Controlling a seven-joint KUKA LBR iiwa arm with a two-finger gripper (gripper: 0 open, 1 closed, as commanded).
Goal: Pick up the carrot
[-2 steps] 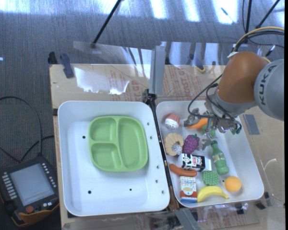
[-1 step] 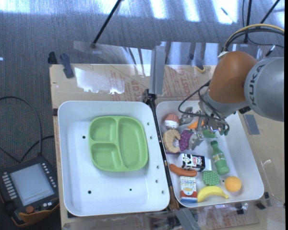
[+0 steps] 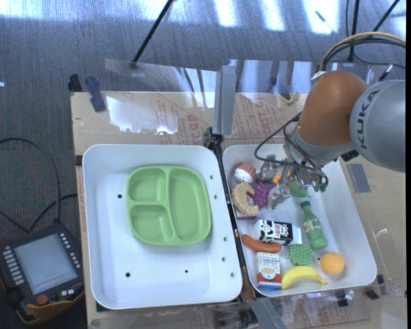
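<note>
**Carrot at the gripper in the right bin**

The carrot [image 3: 279,175] shows as a small orange sliver in the upper part of the right bin [image 3: 353,218], right at the gripper [image 3: 288,184], which is down among the toys there. Whether the jaws are spread or closed, and whether the carrot sits between them, cannot be told from this angle; the wrist and cables cover most of it.

Just beside the gripper lie a bunch of purple grapes [image 3: 263,194], a doughnut [image 3: 243,197] and a small red-and-white item [image 3: 244,173] against the bin's left wall. Lower down are a black-and-white milk carton [image 3: 274,232], a sausage [image 3: 260,243], a green bottle [image 3: 312,226], a green dotted piece [image 3: 301,254], a small juice box [image 3: 268,269], a banana [image 3: 302,275] and an orange [image 3: 332,263].

The left bin [image 3: 109,252] holds a green divided plate [image 3: 169,204], lying flat toward its upper middle.

Both bins rest on a wooden bench [image 3: 157,112] with a clear sheet along its back. Beyond is dark grey carpet [image 3: 41,60] striped with light at the top, with tripod legs [image 3: 154,26] standing on it. A teach pendant [image 3: 41,266] lies on the floor at lower left, its cable [image 3: 20,156] looping above.
</note>
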